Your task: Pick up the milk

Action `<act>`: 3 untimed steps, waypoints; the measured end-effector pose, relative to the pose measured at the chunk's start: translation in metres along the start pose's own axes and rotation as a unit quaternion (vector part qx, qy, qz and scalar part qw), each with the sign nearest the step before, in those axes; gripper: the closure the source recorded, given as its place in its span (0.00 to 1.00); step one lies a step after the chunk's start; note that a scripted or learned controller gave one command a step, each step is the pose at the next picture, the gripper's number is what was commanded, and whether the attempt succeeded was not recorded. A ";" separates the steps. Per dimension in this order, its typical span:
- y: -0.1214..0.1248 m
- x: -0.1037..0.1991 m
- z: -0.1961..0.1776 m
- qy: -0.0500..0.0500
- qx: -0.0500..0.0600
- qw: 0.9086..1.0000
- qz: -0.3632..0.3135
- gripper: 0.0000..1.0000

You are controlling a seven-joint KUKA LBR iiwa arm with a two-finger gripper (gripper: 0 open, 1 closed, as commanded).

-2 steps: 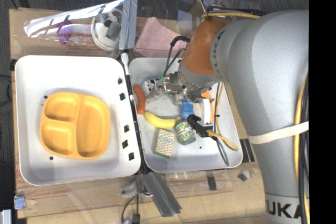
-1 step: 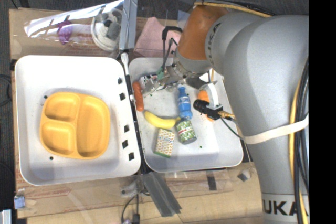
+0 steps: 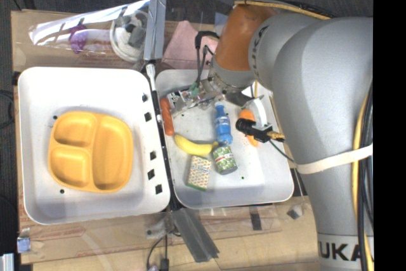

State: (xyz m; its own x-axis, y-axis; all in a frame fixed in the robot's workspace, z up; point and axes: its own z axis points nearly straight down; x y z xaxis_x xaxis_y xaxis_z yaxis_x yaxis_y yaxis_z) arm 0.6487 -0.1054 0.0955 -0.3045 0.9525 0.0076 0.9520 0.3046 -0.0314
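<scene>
Side by side on the desk (image 3: 63, 235), two shallow white bins. In the left bin (image 3: 38, 200), a yellow divided plate (image 3: 92, 151), lying flat near the middle. In the right bin (image 3: 273, 184), a cluster of small things.

Milk carton (image 3: 199, 172) at the near left of that cluster, lying flat, just on the near side of a banana (image 3: 193, 145) and just beside a green jar (image 3: 224, 159) on its right. Farther in, a blue bottle (image 3: 222, 124) on its side, pointing toward the far wall, its near end close against the jar. Along the left wall of this bin, an orange-red carrot (image 3: 167, 116).

Hand (image 3: 193, 97) low at the far end of the right bin, beyond the banana, between carrot and bottle, well apart from the milk carton. Cannot tell whether clenched or released.

Above it, the grey arm (image 3: 317, 85) with its orange band, covering the bin's far right corner. Beyond the bins on the far side, a clear plastic bag (image 3: 95, 32) and a pink cloth (image 3: 181, 41).
</scene>
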 end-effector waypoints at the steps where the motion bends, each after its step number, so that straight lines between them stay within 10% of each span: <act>1: -0.001 -0.013 -0.005 0.002 -0.006 0.996 0.091 0.00; 2: 0.000 -0.013 -0.014 0.001 -0.005 0.996 0.089 1.00; 3: -0.001 -0.012 -0.013 0.002 -0.004 0.996 0.089 0.00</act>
State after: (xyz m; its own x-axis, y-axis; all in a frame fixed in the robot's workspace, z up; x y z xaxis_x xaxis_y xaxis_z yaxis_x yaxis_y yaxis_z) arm 0.6523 -0.1174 0.1086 -0.1316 0.9913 0.0065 0.9910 0.1318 -0.0247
